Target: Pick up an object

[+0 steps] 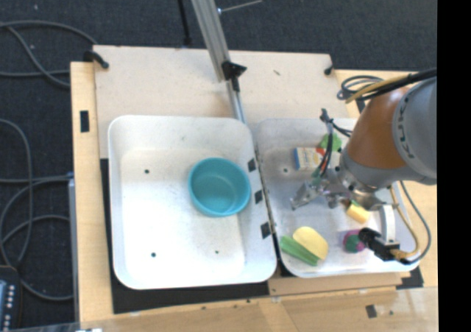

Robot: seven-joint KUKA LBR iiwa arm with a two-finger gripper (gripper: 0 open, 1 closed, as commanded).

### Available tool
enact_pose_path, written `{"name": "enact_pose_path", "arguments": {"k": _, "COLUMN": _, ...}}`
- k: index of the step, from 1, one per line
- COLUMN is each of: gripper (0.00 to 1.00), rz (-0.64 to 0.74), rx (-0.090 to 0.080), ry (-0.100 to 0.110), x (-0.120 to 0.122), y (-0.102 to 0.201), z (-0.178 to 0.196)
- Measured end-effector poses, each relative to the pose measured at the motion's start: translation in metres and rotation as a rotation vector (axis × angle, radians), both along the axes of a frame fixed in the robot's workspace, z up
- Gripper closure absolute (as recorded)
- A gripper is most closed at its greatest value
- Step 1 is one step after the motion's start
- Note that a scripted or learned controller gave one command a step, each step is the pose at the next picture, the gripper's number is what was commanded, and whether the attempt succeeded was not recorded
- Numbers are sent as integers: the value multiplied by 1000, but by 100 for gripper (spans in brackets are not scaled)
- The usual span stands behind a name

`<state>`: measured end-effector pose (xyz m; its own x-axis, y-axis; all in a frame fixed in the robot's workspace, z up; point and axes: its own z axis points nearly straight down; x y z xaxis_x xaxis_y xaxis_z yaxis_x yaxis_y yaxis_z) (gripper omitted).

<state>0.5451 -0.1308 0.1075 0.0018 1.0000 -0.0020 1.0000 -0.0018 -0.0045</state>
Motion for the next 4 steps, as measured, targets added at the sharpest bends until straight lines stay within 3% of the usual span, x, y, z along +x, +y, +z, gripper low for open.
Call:
{"name": "enact_pose_path", "arguments": {"k": 1, "gripper": 100, "rz": -5, "rx": 2, "ry": -8, "x": 2, "y": 0, "z": 14}}
{"name": "enact_pose_path", "arguments": {"k": 4, "gripper": 100, "rz": 6, "rx": 0, "ry": -12, "x": 6, "y": 2, "z": 185}}
